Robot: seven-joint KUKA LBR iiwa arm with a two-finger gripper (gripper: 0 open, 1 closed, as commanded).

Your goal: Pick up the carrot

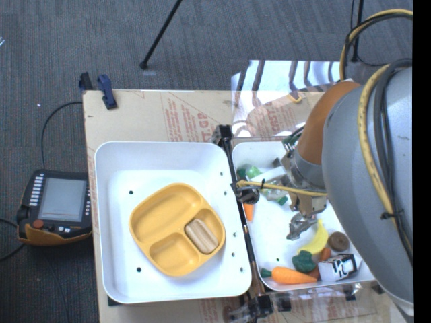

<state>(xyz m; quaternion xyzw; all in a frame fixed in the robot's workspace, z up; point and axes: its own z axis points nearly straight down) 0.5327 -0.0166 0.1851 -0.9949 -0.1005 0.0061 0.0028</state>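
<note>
The carrot (292,275) lies flat in the lower right of the frame, along the bottom wall of the right bin (269,155), its orange body running left to right with a green top at the left end. Just to its right a dark green vegetable (304,261) presses close, with a banana (316,238) above that and a small black-and-white carton (336,267) and a brown round item (339,240) further right.

The gripper (297,229) hangs above and slightly right of the carrot, apart from it; how wide its jaws stand I cannot tell.

The main risk is crowding. A descent slightly to the right would likely close on the green vegetable or banana instead. The bin wall beside the carrot could block one side of the grasp. A second small orange piece (248,211) near the left wall of the same bin might be mistaken for the target.

In the left bin (114,180) sits a yellow divided plate (161,217) with a bread roll (201,235).
</note>
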